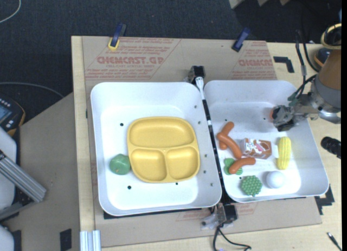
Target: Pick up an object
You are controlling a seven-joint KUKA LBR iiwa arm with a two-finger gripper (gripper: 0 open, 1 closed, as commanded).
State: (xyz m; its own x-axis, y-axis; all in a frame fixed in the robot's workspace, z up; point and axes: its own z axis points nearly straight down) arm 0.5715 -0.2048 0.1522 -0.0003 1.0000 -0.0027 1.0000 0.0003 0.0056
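Right bin (303,90), near edge: green broccoli-like piece (251,185) and white egg (275,179), side by side. Mid-bin: two orange sausages (229,141), one green-tipped, a red-and-white packet (256,147), and a yellow corn cob (283,152), its long axis running near-to-far. Far right: gripper (282,117), hovering just beyond the cob's far end, nothing seen between its tips; whether they stand wide or narrow cannot be told. Left bin (103,101): yellow divided tray (162,148), green ball (120,163) beside it.

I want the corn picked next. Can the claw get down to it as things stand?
Probably yes. The claw hangs just above the corn in the right bin; nothing covers the corn, though the white ball lies close by.
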